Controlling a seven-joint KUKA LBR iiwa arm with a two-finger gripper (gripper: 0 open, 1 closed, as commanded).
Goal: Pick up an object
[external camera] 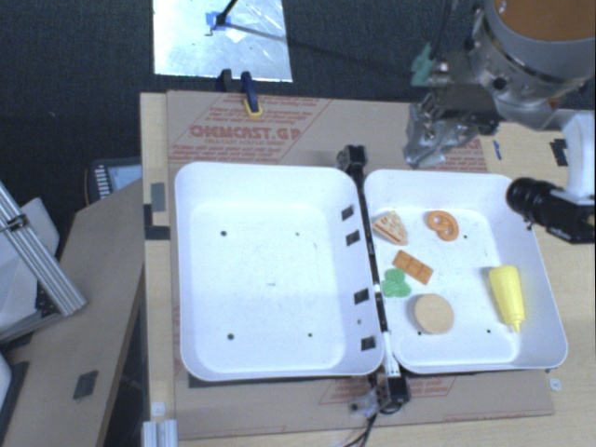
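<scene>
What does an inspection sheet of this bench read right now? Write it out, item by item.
Surface: two white bins side by side on a cardboard sheet; left bin, right bin.
Job's things: in the right bin, a yellow bottle, pretzel, wedge-shaped piece, orange cracker, green piece, round tan disc.
Clutter: nothing seen in the left bin.
Grippers: pincer hangs above the right bin's far edge, nothing seen in it.
Cables: wires at the near edge between the bins.
Surroundings: shiny foil sheet on dark floor.
</scene>
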